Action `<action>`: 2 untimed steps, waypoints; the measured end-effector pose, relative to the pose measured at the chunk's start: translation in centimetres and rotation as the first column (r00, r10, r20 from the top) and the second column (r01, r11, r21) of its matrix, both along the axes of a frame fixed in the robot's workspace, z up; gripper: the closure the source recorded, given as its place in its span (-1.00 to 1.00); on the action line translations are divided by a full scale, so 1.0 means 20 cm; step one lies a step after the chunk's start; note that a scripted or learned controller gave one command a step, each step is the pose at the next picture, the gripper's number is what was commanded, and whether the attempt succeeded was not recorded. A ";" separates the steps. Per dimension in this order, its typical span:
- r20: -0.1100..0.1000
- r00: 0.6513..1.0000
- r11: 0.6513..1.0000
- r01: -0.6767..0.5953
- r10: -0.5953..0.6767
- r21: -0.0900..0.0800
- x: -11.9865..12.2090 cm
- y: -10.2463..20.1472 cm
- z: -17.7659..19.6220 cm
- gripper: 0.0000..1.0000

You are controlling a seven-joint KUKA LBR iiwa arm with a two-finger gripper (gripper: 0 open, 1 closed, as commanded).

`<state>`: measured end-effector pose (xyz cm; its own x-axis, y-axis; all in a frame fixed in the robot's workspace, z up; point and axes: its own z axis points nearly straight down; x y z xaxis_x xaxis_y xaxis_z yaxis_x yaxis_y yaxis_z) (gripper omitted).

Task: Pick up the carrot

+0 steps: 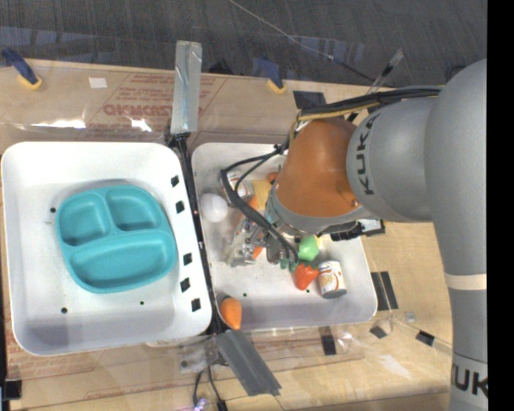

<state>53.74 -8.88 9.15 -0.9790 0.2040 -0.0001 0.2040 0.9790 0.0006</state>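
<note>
The arm reaches over the right bin [351, 311], and its orange wrist hides much of the bin's middle. My gripper [247, 248] points down at the bin floor, left of centre, among small items. An orange-red tapered piece [305, 276] with a green top [308, 248], which looks like the carrot, lies just right of the gripper, beside it and not held. A second orange rounded item [230, 312] rests at the bin's front left corner. I cannot tell for sure which of the two is the carrot.
A white egg-like ball [212, 206] lies near the right bin's left wall. A small white and red can [330, 279] sits by the tapered piece. A yellow item [259, 188] peeks out under the wrist. The left bin [26, 229] holds a teal divided plate [116, 236].
</note>
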 end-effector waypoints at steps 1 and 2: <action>0.010 0.998 0.998 -0.057 0.058 -0.004 0.18 -0.18 0.54 1.00; 0.000 1.000 1.000 0.011 -0.011 0.000 0.32 -0.08 0.00 1.00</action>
